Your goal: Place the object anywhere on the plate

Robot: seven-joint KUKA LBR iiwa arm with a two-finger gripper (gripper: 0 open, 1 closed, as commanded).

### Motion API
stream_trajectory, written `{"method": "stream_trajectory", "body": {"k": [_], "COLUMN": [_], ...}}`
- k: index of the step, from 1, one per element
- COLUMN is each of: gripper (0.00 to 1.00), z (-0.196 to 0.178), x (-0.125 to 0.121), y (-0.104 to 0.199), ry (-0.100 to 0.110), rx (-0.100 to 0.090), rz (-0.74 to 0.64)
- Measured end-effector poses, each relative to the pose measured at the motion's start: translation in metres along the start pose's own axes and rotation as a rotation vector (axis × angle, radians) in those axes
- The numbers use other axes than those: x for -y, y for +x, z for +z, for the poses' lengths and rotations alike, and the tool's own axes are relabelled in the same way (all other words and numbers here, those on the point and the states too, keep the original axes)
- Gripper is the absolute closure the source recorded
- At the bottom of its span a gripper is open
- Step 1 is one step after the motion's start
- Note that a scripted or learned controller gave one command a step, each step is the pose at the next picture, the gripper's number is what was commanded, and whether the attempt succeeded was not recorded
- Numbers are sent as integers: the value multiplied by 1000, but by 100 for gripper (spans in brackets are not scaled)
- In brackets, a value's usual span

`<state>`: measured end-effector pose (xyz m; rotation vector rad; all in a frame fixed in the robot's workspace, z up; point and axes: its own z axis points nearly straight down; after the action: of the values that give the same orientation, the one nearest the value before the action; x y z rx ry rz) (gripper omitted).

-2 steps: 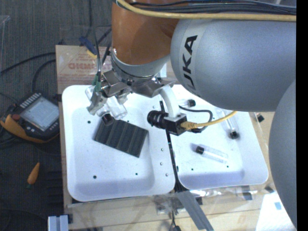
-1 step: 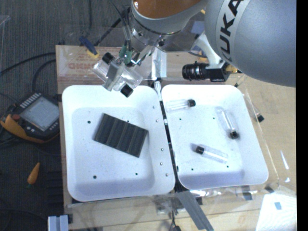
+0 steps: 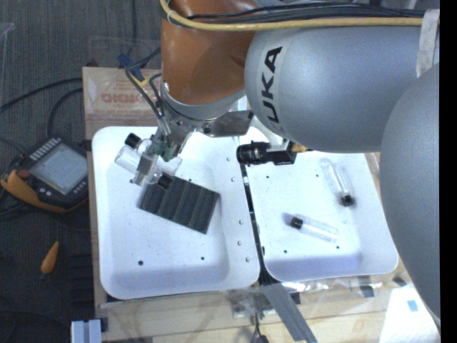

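Note:
A dark ridged plate (image 3: 178, 204) lies flat in the middle of the left bin (image 3: 136, 263). My gripper (image 3: 148, 167) hangs just above the plate's upper-left corner, below the orange wrist band. It is shut on a clear vial (image 3: 126, 154) with a black cap, which sticks out to the gripper's left, over bare bin floor beside the plate. The vial's lower end is partly hidden by the fingers.
Two more clear vials with black caps lie in the right bin (image 3: 371, 256): one (image 3: 335, 179) near the back, one (image 3: 313, 226) in the middle. The big grey arm covers the back right. A teach pendant (image 3: 50, 174) sits left of the bench.

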<state>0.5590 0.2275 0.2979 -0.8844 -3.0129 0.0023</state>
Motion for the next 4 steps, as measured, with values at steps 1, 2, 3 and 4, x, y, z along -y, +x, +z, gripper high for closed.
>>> {"method": "stream_trajectory", "body": {"k": [1,2,3,4], "gripper": [100,100,100,100], "z": [134,123,45,23], "x": [-8,-30,-41,-10], "y": [-5,-54,-86,-5], "ry": [2,0,-3,-2], "rx": [-2,2,4,2], "rz": [421,243,-390,-502]}}
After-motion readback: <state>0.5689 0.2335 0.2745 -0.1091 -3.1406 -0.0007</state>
